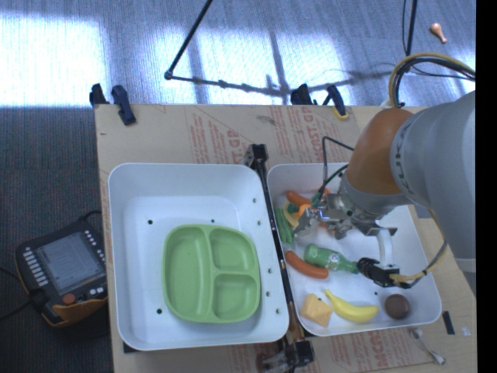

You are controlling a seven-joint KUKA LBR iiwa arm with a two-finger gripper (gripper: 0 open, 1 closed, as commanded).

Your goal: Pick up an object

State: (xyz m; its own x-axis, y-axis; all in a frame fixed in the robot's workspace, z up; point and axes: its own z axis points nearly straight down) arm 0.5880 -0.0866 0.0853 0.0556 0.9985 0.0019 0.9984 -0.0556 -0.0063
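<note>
My gripper (312,217) hangs low over the upper left part of the right bin (429,286), under the grey arm with its orange band. Just left of it lie a small orange carrot (297,198) and a green and yellow vegetable (285,222). Below the gripper a green bottle (330,259) lies on its side, with a red-orange sausage (305,265) at its left. Along the bin's front sit a cheese wedge (316,310), a yellow banana (351,308) and a brown ball (397,306). The arm hides part of the bin's back.
The left bin (140,208) holds a green divided plate (210,273). A black divider (268,208) runs between the bins. A handheld controller (62,274) lies on the floor at the left. Clamps (123,103) grip the bench's far edge.
</note>
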